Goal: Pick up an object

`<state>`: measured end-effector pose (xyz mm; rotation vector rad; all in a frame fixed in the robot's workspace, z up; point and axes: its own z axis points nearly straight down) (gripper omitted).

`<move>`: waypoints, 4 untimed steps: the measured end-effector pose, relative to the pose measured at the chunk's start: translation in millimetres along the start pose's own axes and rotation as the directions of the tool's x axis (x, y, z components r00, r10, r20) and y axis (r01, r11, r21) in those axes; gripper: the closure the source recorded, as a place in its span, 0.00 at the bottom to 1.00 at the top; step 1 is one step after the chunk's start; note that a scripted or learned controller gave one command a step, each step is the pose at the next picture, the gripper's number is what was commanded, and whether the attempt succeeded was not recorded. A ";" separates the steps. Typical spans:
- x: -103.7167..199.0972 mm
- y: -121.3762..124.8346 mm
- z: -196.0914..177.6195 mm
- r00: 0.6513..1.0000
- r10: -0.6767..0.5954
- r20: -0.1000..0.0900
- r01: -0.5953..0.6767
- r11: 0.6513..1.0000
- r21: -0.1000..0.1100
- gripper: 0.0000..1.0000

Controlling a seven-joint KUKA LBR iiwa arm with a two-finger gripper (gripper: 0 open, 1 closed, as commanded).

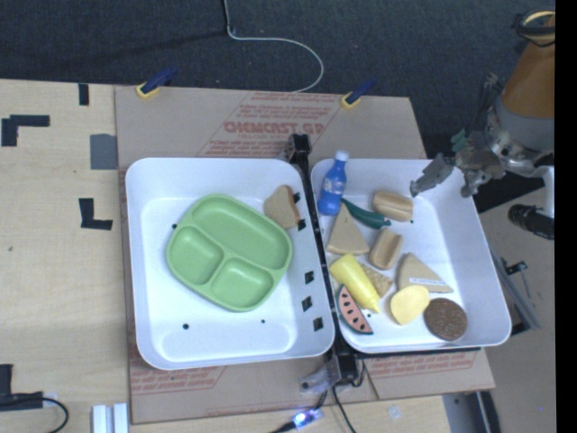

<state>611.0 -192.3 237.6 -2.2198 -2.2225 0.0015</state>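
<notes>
Camera view, biggest first: two shallow white plastic bins side by side on a cardboard sheet, left bin (149, 242), right bin (478, 269). Left bin holds a light-green sectioned plastic tray (230, 253) and a tan wedge like a bread slice (283, 207) near its upper right corner, close to the divider.

My arm, grey with the orange band (532, 84), comes in from the right. My gripper (448, 174) hangs over the right bin's upper right corner, near the rim. Jaws look spread with nothing between them; the shot is a bit blurred there.

Candidates all sit in the right bin: yellow elongated squeeze-bottle shape (354, 280), tan triangular wedge (347, 237), small blue bottle with white cap (334, 183) against the divider, round brown cookie-like disc (445, 318), pale yellow rounded piece (409, 304), watermelon slice toy (350, 311), tan bread-roll shape (393, 206), dark green curved pod (363, 213).

Status, my read: pick not started. Nothing lifted, nothing touched. The roll and the green pod are nearest to me, both apart from my jaws. Left to do: choose a target, descend, close, lift.
</notes>
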 end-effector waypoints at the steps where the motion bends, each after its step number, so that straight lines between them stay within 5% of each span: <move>1: 39.3 -30.4 157.6 1.000 0.003 -0.002 -0.003 1.000 -0.004 0.00; 2: 37.2 -29.6 142.2 1.000 0.001 0.000 -0.001 1.000 -0.003 1.00; 3: 154.3 -21.6 48.0 1.000 -0.010 -0.003 0.010 1.000 -0.007 1.00; 4: 239.6 -38.4 41.6 1.000 -0.010 -0.004 0.010 1.000 0.001 1.00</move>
